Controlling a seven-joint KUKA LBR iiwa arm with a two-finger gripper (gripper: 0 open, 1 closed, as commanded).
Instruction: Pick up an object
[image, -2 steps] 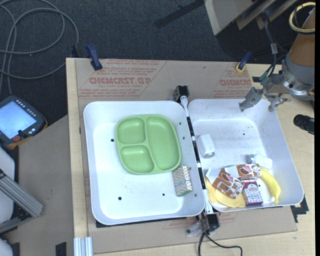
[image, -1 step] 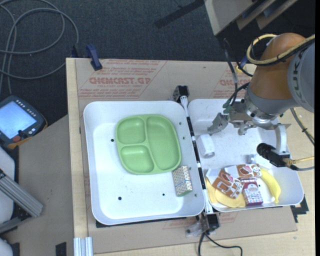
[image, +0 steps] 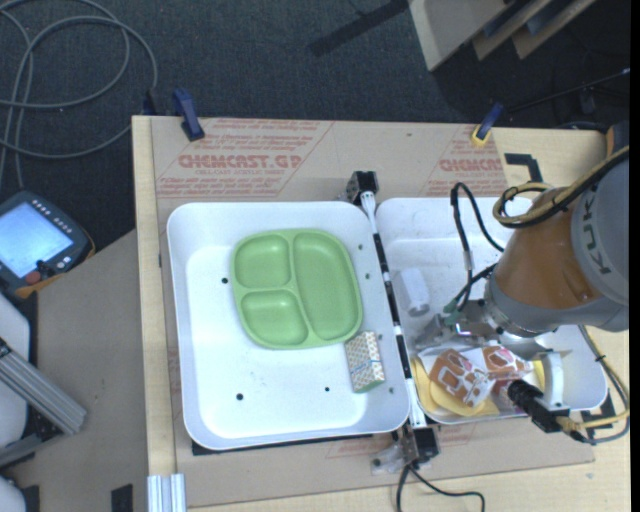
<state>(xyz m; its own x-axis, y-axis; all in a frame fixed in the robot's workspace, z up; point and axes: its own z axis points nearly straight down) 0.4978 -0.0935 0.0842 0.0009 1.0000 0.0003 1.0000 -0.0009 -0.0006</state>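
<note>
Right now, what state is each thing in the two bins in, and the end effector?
Green divided tray: flat, upright, nothing in its compartments, in the left bin.
Patterned small box: lying beside the tray's lower right corner.
Yellow plate: in the right bin, under orange-and-white packets.
End effector: low over the right bin; finger state unclear.

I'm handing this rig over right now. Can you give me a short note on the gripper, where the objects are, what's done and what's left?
Gripper: down in the right bin, over the pile of items; finger state can't be read from this view.
Things: green divided tray and a small patterned packet lie in the left bin. An orange-and-white packaged item on a yellow piece sits in the right bin's near part, beside the arm.
Done: nothing visibly lifted.
Left: grasp one object and raise it.
</note>
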